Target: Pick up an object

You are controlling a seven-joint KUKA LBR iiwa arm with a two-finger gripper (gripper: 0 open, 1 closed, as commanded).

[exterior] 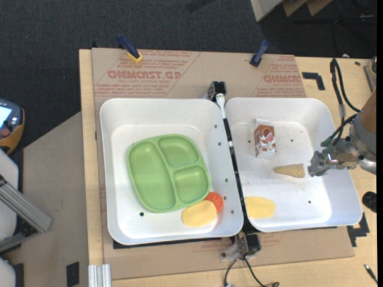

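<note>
Where claw point(315, 165) nears wedge point(290, 171) — fingers indistinct

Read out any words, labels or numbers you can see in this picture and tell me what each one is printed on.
"CHEMCAST GP", in red, on the brown board behind the left bin.
The same red print on the board behind the right bin; partly covered, not readable in full.
Smaller red lines around both prints: too small to read.
Small carton in the right bin: red and white picture, any wording too blurred to read.
</note>
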